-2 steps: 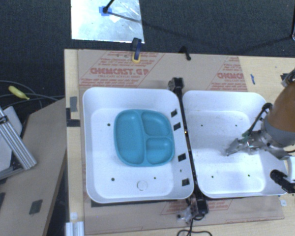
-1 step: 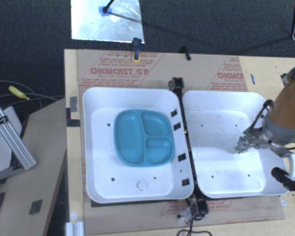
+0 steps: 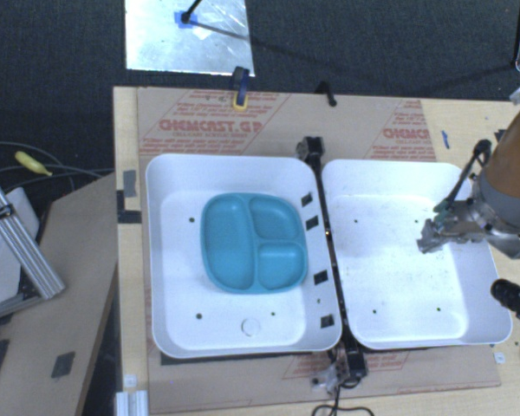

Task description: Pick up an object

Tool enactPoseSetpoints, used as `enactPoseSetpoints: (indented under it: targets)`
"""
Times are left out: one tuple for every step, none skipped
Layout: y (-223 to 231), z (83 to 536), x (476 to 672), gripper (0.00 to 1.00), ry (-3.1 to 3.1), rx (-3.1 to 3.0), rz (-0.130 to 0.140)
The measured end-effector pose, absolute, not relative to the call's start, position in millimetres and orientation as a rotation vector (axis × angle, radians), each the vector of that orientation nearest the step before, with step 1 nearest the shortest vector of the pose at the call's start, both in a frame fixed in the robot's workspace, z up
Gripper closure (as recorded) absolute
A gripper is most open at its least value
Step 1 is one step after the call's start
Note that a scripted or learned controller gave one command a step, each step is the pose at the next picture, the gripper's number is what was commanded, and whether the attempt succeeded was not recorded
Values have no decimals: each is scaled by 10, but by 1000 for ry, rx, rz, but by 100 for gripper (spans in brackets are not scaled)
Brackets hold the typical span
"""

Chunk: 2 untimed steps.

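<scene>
End effector (image 3: 431, 237) hung over right white plastic bin (image 3: 399, 328); grip state unclear.
Blue three-section plastic plate (image 3: 251, 242) lay in left white bin (image 3: 182, 319); desk (image 3: 269, 115) cardboard read "CHEMCAST GP".

Red lettering is printed on the brown protective sheet (image 3: 269, 115) that covers the board under the two bins. One print, left of centre, reads roughly "CHEMCAST GP". A second print nearer the right corner is too blurred to read.
</scene>
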<state>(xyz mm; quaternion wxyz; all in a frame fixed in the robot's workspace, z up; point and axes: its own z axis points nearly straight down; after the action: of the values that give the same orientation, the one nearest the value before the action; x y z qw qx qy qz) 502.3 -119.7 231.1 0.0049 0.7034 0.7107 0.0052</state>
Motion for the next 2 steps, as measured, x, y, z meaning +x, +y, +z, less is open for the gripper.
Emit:
enactPoseSetpoints:
  targets:
    - [-332, 1821, 5283, 100, 2237, 2211, 4]
    - [235, 2253, 4863, 100, 2233, 2210, 7]
